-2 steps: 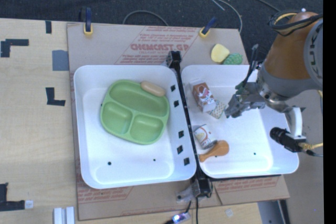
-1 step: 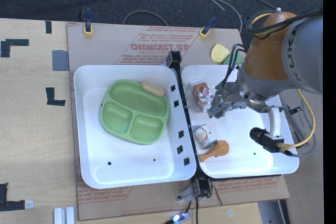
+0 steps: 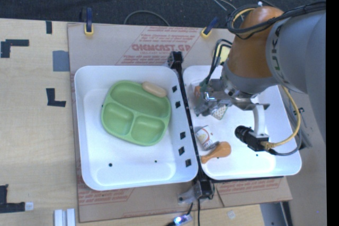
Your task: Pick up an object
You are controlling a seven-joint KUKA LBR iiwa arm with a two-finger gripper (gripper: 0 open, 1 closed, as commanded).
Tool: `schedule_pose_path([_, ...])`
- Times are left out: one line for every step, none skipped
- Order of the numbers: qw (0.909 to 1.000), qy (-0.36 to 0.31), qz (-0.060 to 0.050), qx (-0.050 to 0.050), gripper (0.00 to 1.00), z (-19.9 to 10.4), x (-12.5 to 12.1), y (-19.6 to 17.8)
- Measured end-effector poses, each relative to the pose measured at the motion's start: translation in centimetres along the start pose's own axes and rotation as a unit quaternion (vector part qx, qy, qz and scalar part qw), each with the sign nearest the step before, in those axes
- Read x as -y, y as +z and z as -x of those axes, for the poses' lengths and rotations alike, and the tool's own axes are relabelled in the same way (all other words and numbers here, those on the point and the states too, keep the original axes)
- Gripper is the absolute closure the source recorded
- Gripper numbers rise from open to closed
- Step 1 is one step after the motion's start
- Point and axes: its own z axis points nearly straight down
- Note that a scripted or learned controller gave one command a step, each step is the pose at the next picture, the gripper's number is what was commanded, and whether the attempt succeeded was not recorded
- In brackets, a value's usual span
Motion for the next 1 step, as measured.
schedule_pose_path([1.0, 0.0, -0.001, 0.0, 1.0, -5.93, 0.26, 0.85])
